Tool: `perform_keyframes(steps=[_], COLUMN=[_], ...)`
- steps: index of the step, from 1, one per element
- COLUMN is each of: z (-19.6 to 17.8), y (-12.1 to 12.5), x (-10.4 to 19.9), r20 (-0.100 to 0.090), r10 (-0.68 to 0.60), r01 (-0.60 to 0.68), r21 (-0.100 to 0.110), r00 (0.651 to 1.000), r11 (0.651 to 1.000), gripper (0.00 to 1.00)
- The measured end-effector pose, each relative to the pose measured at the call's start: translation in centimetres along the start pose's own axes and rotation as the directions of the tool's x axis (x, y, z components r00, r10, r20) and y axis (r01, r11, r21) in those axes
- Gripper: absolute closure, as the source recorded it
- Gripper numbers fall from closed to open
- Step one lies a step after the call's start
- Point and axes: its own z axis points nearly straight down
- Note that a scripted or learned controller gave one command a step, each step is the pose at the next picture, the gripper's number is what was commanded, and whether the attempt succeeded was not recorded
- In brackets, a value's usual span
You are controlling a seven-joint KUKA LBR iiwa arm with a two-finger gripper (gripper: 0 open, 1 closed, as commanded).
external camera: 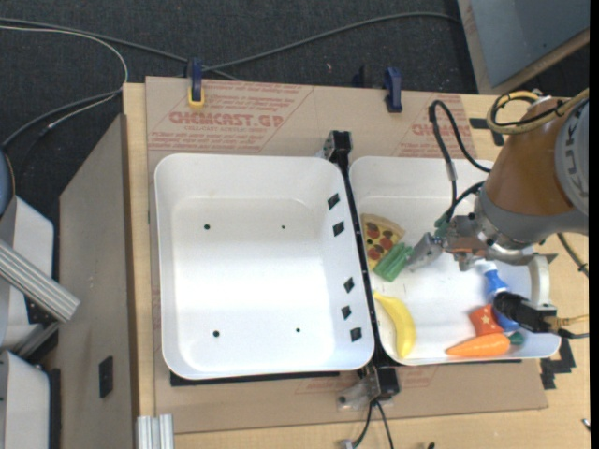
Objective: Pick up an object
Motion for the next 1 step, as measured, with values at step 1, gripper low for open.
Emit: perform_keyframes(steps=[1], z=[-9.42], y=[-1.54], x=[3.35], r20=[0.001], r10=[-0.010], r01=[0.010], r21=[-0.015], r00=[1.000], r11=[1.000], gripper=[0.00])
